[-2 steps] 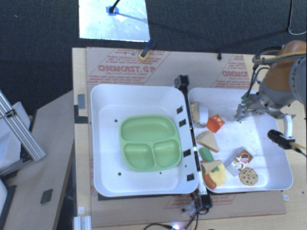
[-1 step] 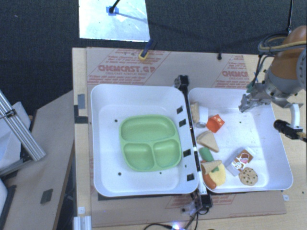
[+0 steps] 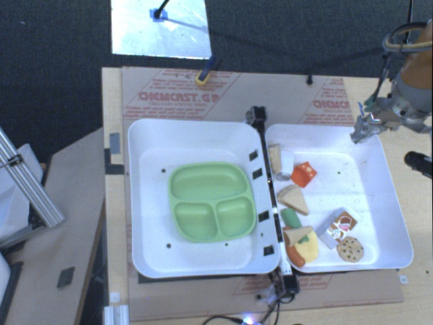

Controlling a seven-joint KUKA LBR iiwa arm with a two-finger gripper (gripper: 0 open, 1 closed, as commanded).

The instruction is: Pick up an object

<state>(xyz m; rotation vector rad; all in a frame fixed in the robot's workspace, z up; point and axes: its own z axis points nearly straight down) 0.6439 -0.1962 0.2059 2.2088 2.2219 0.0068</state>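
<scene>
Far left, off the bench: slanted metal rail. Top, left of centre: shiny sheet on dark floor, just behind it printed cardboard under both bins, small yellow piece on its back edge. Left bin: white, shallow, with a green divided plate lying flat in the middle, three compartments, nothing in them. Between the bins: black clips along the shared rim. Right bin: all candidate pick objects here, crowded along its left side and front. Beige piece against the left wall, orange-red block just beside it toward the bin's middle, sandwich wedge below that, green piece touching the wedge's lower edge, yellow piece near the front left corner with a red piece touching it. Further right along the front: small carton, tilted, and cookie just beside it. Far right: gripper over the right bin's back right rim, well apart from every object, grey arm with orange band leading off the edge. How far open, and whether anything is held: cannot tell, too small and blurred.
</scene>
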